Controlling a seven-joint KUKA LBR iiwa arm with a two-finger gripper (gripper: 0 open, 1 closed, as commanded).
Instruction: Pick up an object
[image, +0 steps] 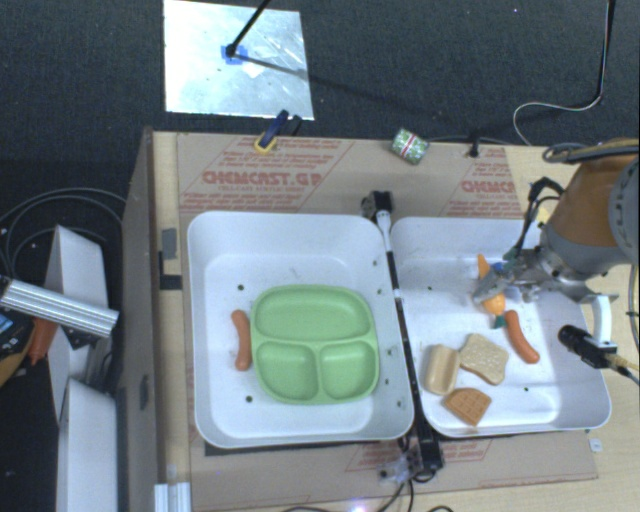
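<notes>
Dark carpet surrounds the counter, a cardboard-topped board carrying two shallow white bins side by side, and I have the arm reaching in over the right bin from its outer edge. The end effector sits low over the back half of that bin, close to some small orange pieces that I read as toy food; whether anything is actually caught there, or whether it is released or clenched, I cannot tell from this slant. The likeliest target, as I judge it, is the orange toy hot dog, which lies just toward the front edge and slightly outward from the end effector, its long axis running diagonally from back-inner to front-outer. Farther forward in the same bin lie a toast slice, a pale bread roll beside it toward the divider, and a waffle-textured cracker near the front edge. The left bin holds a green three-compartment tray with nothing in its wells that I can see, and a second hot dog lying lengthwise just beside the tray's outer side.
</notes>
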